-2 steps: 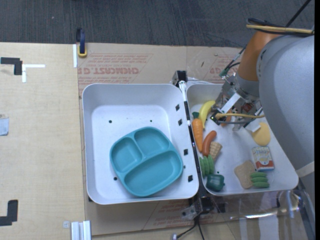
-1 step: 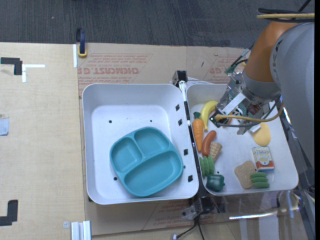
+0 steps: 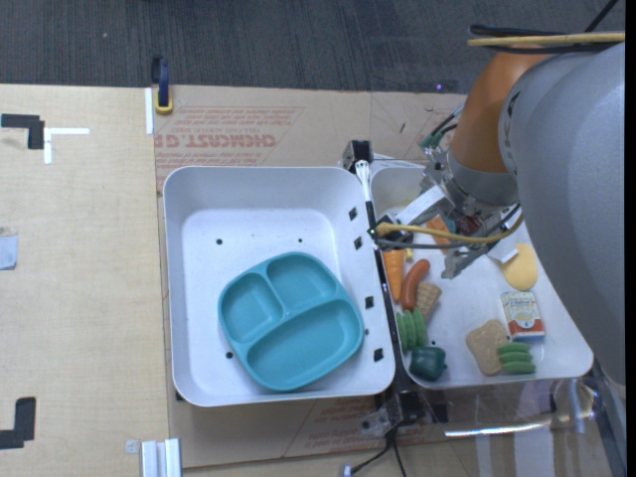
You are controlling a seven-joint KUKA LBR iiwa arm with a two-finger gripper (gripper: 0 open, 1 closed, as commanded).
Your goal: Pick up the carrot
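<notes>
my fingers (image 3: 449,235): low in right bin, state can't tell | carrot (image 3: 395,271): by left wall of right bin (image 3: 556,351), touching sausage (image 3: 414,279) | nearby: cracker (image 3: 427,298), green pepper (image 3: 427,363) | teal tray (image 3: 290,318) in left bin

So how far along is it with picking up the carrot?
Nothing looks done: the carrot lies in the right bin, by its left wall, next to a red sausage. In hand: the gripper hangs low over that bin, just right of the carrot. Left: closing on the carrot and lifting it.
</notes>
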